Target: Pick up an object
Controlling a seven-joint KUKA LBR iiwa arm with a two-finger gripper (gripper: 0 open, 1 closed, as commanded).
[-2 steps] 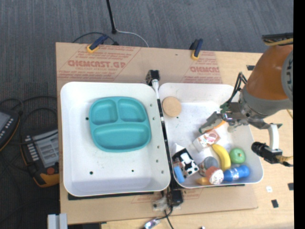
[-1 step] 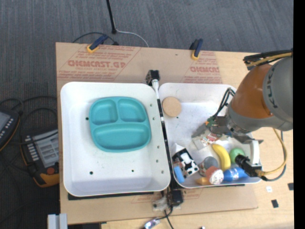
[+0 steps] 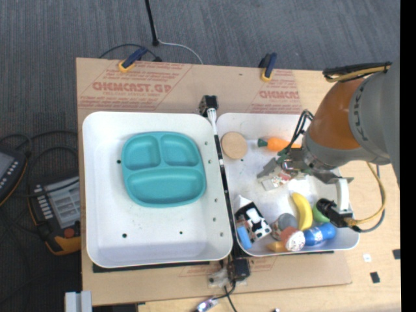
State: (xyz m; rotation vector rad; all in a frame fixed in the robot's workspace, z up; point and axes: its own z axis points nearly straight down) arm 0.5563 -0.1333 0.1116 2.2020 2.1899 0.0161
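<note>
The right bin (image 3: pixel 246 174) holds several small objects. A round wooden disc (image 3: pixel 234 145) and an orange carrot (image 3: pixel 278 143) lie at its far side. A yellow banana (image 3: pixel 301 210), a green piece (image 3: pixel 323 207), a blue and white bottle (image 3: pixel 313 236), a grey round piece (image 3: pixel 284 223) and a black and white toy (image 3: pixel 255 221) crowd its near side. My gripper (image 3: pixel 279 173) is low in the middle of this bin, just beyond the banana and near the carrot. The wrist hides what lies under it.
The left bin (image 3: pixel 104 226) holds a teal divided plate (image 3: pixel 164 168). A black clip (image 3: pixel 208 104) sits on the ridge between the two bins. The grey arm with its orange band (image 3: pixel 338 119) covers the right bin's far right corner, and a cable (image 3: pixel 377 213) hangs beside it.
</note>
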